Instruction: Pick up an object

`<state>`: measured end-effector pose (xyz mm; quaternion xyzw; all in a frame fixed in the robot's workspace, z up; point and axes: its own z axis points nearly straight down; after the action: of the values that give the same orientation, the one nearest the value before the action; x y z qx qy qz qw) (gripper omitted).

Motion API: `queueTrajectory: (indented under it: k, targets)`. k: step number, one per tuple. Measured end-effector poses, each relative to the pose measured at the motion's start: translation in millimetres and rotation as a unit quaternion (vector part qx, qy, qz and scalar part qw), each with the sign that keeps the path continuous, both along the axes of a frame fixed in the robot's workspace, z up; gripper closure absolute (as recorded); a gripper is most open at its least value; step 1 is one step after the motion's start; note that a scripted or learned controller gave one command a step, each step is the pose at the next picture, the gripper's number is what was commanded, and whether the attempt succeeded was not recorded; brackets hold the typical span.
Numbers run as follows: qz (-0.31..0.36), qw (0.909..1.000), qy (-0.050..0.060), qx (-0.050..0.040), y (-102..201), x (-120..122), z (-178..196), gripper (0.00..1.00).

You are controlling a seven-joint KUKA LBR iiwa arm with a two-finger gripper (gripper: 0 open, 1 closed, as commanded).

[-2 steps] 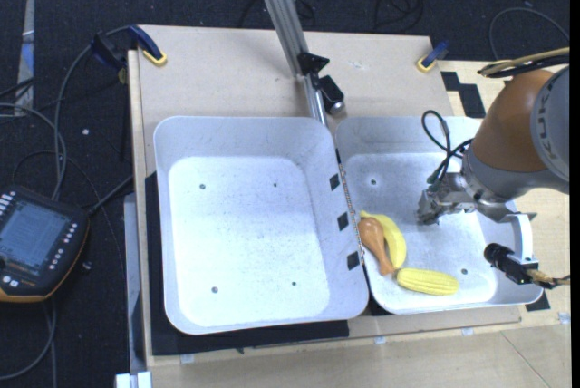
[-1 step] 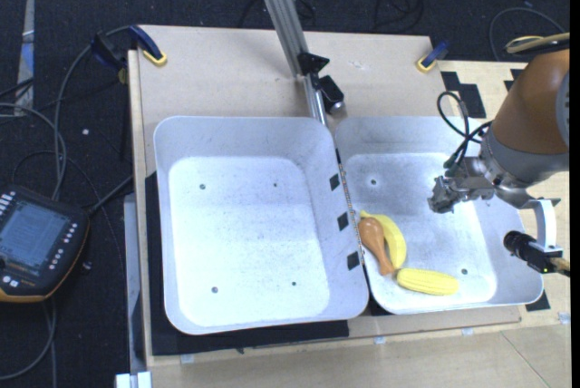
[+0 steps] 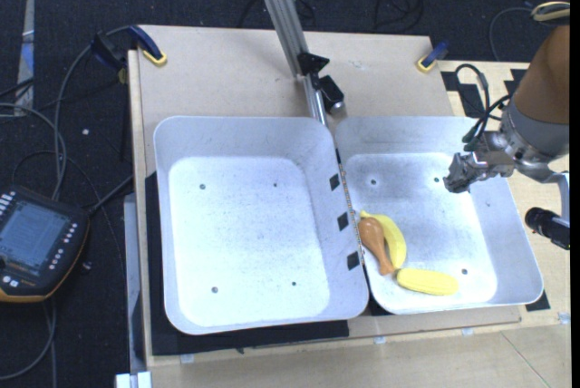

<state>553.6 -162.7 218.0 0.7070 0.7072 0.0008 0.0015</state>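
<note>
Camera view looks down on the table [image 3: 236, 78], a pale wooden board carrying two shallow white bins; taking the right bin [image 3: 507, 277] as the landmark, the left bin [image 3: 245, 232] lies just beside it on its left, their rims overlapping, and a slanted metal pole [image 3: 281, 5] rises from behind their junction. The grey arm [image 3: 539, 119] comes in over the right bin's far right edge, with the tool [image 3: 456, 178] hovering above that bin's upper right floor; whether it is open or closed I cannot tell at this size, and nothing shows in it. Three objects sit low in the right bin: a yellow banana [image 3: 390, 237] against the left wall, a brown piece [image 3: 375, 243] touching the banana, and a yellow oblong [image 3: 427, 282] near the front rim, its long axis roughly left to right. From the tool they lie toward the front left, so the coming move probably calls for travel that way, then down. Dark floor with cables surrounds the table, and a teach pendant [image 3: 32, 241] lies far left.
</note>
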Motion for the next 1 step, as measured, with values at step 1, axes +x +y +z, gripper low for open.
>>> queueTrajectory:
  k: [1]
  targets:
    - [0.0, 1.0, 0.0, 0.0, 0.0, 0.7, 52.1, 1.0]
